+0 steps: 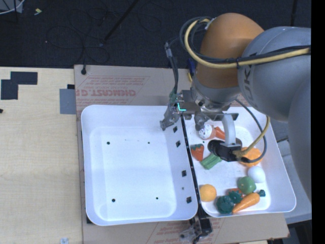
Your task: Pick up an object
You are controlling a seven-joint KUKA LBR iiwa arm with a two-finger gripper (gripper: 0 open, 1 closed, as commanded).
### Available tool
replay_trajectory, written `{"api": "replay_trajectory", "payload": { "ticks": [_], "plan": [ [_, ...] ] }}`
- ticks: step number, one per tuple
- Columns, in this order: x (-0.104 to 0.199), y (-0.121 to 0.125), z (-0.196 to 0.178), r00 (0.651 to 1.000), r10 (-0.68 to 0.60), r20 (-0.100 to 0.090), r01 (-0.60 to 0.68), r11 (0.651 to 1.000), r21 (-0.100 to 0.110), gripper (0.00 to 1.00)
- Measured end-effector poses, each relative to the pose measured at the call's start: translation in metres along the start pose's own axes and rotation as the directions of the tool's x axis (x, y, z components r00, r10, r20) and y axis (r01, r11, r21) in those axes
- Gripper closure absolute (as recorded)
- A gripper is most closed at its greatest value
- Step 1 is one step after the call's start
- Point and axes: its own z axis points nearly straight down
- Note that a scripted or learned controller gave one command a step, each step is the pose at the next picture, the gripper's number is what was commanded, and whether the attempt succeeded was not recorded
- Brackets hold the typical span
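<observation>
Lower right of frame, nearest: toy carrot (247, 202), lying in the near corner of right bin (278, 184), touching dark teal toy (225, 204). Just beside: yellow-orange ball (207, 192), green ball (247, 184), white egg (257, 174).

Mid-frame: green block (210, 161) and red toy (197, 152) by the divider; orange fruit (252, 157) further right.

Further up: white speckled piece (204, 132), likeliest target, in the bin's far left part. Gripper (201, 121) directly over it, touching or just clear, impossible to tell. Claw state: cannot tell.

Left bin (132, 172) at lower left-centre.

Step judged: approach, nothing seen lifted. Next move likely calling for a settled descent, a firm pinch on the speckled piece, and a straight lift clear of the red-orange piece (219, 133) beside it.
</observation>
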Motion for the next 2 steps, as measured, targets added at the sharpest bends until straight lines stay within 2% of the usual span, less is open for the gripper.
{"api": "replay_trajectory", "payload": {
  "ticks": [1,2],
  "plan": [
    [0.020,-0.001,-0.032,1.000,0.007,-0.002,-0.007,1.000,-0.006,0.00],
    [0.083,0.006,-0.115,1.000,0.002,-0.005,-0.003,1.000,-0.013,0.00]
  ]
}}
